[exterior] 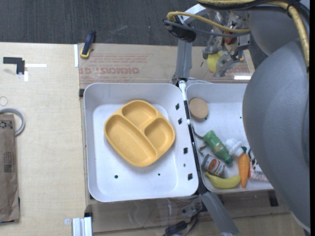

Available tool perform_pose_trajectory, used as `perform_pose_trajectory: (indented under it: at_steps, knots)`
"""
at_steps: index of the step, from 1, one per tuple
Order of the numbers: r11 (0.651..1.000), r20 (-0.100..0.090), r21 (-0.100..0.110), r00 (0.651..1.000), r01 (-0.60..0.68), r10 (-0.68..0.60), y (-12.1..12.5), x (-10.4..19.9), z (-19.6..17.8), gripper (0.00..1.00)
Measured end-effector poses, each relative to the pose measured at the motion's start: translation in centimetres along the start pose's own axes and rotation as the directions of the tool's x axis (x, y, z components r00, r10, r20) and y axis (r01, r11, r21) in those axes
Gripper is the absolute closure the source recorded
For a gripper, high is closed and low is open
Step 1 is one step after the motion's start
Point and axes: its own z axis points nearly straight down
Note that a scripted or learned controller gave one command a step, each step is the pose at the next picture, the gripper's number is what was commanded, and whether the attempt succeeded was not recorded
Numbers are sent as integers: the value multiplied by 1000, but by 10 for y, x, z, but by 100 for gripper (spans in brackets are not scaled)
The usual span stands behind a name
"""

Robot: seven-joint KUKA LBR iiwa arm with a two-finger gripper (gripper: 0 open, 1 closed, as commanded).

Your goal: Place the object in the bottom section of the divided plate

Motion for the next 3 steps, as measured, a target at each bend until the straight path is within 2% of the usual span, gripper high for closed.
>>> perform_pose_trajectory:
  at_steps: [1,2,3]
  knots:
    - [961,3,1,961,277,-277,-7,-3,26,100]
    - [989,0,0,989,149,-149,-25,16,13,100]
    - [1000,0,0,1000,11,-11,-6,5,6,100]
